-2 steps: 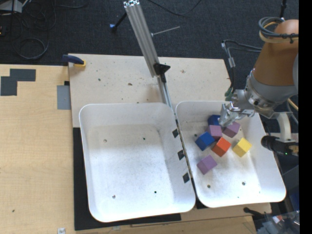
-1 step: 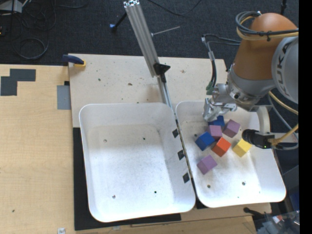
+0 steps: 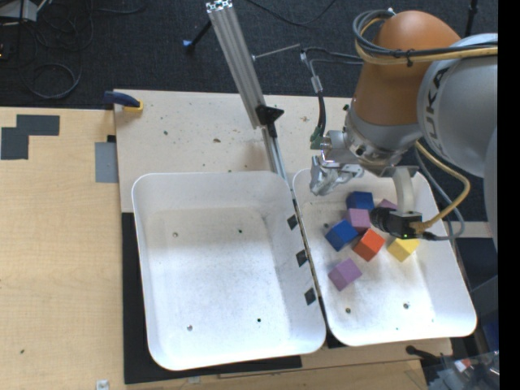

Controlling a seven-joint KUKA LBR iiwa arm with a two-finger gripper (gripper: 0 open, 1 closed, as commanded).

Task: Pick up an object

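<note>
Left bin (image 3: 219,275): nearest the camera, on the table (image 3: 49,242). Right bin (image 3: 422,307): held a cluster of blocks, namely purple (image 3: 344,273), orange (image 3: 370,244), yellow (image 3: 402,248), two blue (image 3: 341,235), pink (image 3: 359,218). Jaws (image 3: 323,177): hung over the right bin's far left corner, apart from the blocks; their opening could not be told; nothing seen between them.

Robotics lab: industrial arm (image 3: 431,88) over plywood bench (image 3: 57,242), two white bins (image 3: 162,210), aluminium camera mast (image 3: 240,63), loose cables (image 3: 49,71) on dark carpet (test rig look).
</note>
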